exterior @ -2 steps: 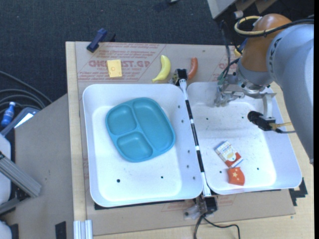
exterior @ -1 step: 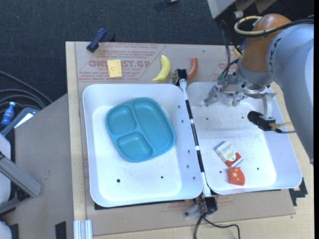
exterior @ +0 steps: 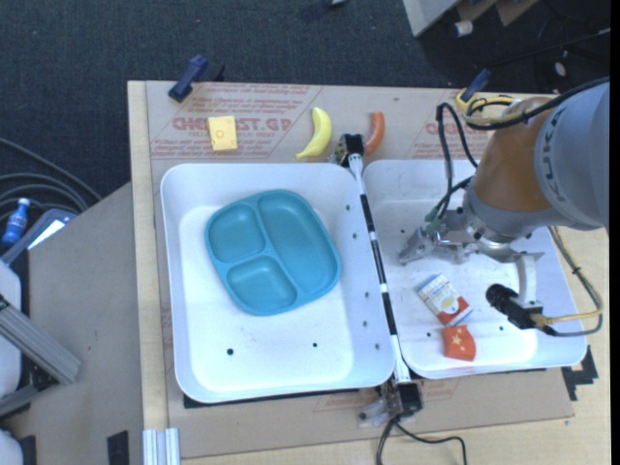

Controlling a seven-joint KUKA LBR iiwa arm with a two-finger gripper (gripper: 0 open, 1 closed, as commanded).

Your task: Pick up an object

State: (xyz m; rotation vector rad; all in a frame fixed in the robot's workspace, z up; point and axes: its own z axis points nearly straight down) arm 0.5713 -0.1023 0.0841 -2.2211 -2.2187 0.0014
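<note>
Gripper hangs low in the right bin, fingers spread, nothing between them. Nearest target: small white-and-orange carton, just beside and below; likely light, crushable, best pinched across its narrow sides. Red packet lies beyond. Arm bends in from the right.

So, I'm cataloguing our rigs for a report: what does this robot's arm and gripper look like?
The arm is a thick, rounded grey body with a broad orange band above the wrist. Black cables, with some yellow wire, loop along it. The gripper is a small silver-grey metal assembly, and a black part with a cable sits beside the wrist.
</note>
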